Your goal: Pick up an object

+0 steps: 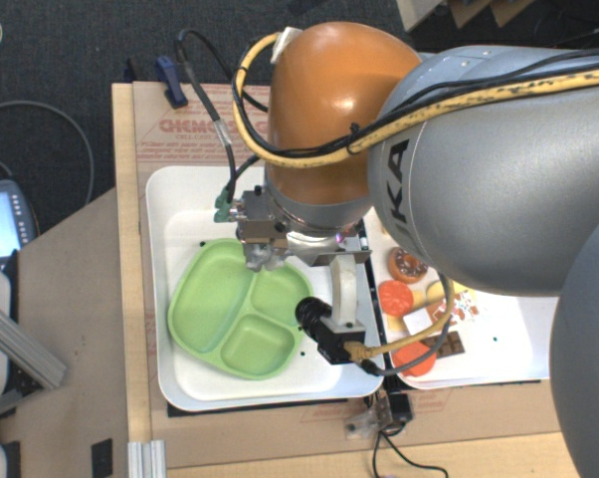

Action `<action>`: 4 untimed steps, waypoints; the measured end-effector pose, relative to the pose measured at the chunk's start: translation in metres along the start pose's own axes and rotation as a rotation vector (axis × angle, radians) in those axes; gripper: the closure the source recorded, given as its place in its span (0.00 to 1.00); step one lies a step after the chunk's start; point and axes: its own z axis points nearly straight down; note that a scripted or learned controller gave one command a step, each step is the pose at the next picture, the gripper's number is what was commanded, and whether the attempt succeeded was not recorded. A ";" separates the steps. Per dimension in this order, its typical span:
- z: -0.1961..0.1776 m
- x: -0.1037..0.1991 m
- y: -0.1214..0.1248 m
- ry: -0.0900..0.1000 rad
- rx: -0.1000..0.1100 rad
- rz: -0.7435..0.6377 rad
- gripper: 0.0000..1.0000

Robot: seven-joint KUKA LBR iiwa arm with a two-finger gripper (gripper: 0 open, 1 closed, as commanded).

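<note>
1. One big grey arm (499, 167) takes up the whole right and upper right of the frame, its orange band (324, 98) bulging at top centre, with a yellow and black cable looped around it.
2. Next in size, the left white bin (170, 207) sits in the middle left of the frame on a cardboard-coloured bench top; its near rim runs along the lower centre.
3. The right white bin (518, 352) shows at lower right, mostly hidden under the arm.
4. Inside the left bin lies a green divided plate (235, 312), three compartments, flat on the bin floor toward its lower left part.
5. The gripper (265, 257) hangs over the upper edge of the green plate, just at centre frame. I can't tell how its fingers stand; the wrist body covers them, and nothing is seen held.
6. A black cylindrical part (324, 332) with a cable juts out at the plate's right edge, lower centre.
7. In the right bin, an orange round object (396, 296) lies near the dividing wall, with a small brown-and-white ring-shaped item (409, 264) just above it in the frame.
8. A white card-like piece (416, 322) lies just below the orange round one, and another orange shape (419, 357) sits lower still.
</note>
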 end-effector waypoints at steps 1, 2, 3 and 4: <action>-0.094 0.011 0.052 0.002 -0.018 0.004 1.00; 0.009 0.010 -0.011 -0.008 0.010 0.006 1.00; -0.007 0.010 -0.007 -0.002 -0.004 0.005 1.00; -0.137 0.010 0.051 0.003 -0.023 0.006 1.00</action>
